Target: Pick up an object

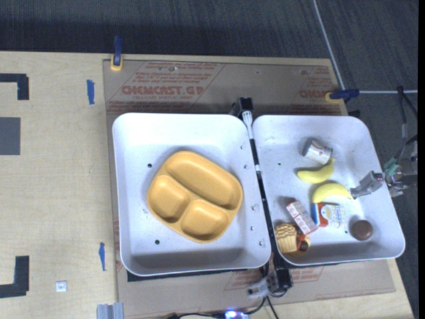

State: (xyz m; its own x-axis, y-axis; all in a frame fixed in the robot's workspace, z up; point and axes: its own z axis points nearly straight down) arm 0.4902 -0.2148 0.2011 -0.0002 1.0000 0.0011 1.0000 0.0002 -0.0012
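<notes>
The right bin [372, 138] holds several small objects: a silver can [317, 151] lying on its side, a yellow banana [316, 173], a yellow lemon-like fruit [331, 191], a red and white packet [300, 216], a white carton with a red mark [329, 214], a brown round piece [361, 229] and a tan ridged pastry [287, 237]. My gripper [381, 179] reaches in over the bin's right rim. It sits just right of the lemon-like fruit and above the brown piece. Nothing shows between its fingers.
In the left bin [133, 138] lies a yellow divided plate [193, 195]. Both bins rest on a cardboard sheet [199, 85] held by clamps [117, 53] on the wooden bench. A thin cable [325, 32] runs across the floor behind.
</notes>
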